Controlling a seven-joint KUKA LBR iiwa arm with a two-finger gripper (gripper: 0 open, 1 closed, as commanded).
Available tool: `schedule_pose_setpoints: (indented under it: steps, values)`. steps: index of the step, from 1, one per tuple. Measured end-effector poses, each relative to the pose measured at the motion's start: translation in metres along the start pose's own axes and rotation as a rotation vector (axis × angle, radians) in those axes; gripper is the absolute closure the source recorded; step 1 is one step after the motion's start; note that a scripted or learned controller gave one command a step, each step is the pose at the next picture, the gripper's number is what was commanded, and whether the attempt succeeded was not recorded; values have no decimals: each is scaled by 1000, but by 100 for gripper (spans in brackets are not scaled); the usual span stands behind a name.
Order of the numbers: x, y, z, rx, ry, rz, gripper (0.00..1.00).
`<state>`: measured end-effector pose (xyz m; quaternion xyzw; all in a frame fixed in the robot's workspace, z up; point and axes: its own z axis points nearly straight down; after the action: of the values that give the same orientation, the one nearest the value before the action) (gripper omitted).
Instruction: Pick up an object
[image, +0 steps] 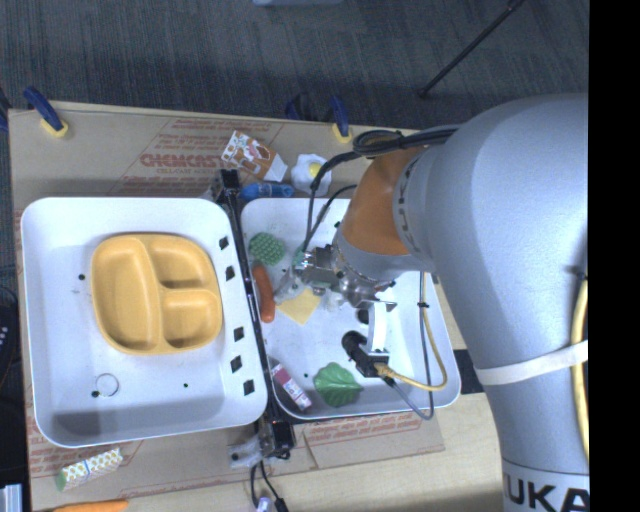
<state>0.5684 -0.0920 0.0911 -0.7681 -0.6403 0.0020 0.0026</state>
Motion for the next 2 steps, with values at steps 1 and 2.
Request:
schedule_pose_setpoints:
  steps: [1, 2]
  values:
    - [1, 0, -10, 3, 1, -3, 100]
    - [1, 0, -10, 3, 1, -4, 0]
